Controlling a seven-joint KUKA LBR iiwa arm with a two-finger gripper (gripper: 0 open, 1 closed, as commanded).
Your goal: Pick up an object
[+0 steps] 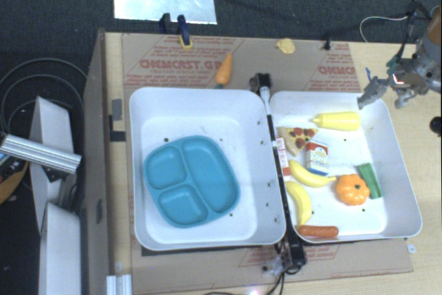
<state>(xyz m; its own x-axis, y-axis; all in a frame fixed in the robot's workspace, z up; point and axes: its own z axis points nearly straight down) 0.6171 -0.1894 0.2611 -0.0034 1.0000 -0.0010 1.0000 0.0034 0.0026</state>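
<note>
White plastic bins sit side by side on the cardboard-topped bench (207,55). The left bin (159,107) holds a blue divided plate (191,179). The right bin (397,179) holds the toy food: a yellow squeeze bottle (336,121) lying on its side at the far end, a pizza slice (297,137) to its near left, and a small carton (318,157) just beside that. Two bananas lie along the left wall, one (310,175) nearer the middle, the other (300,202) nearer me. An orange pumpkin (352,189) sits to their right, touching a green piece (369,179). A sausage (318,232) lies at the near edge. The gripper (385,91) hangs over the far right corner of the right bin, clear of all the food, its two fingers spread apart with nothing between them. A carrot (223,70) lies on the cardboard beyond the left bin.
</note>
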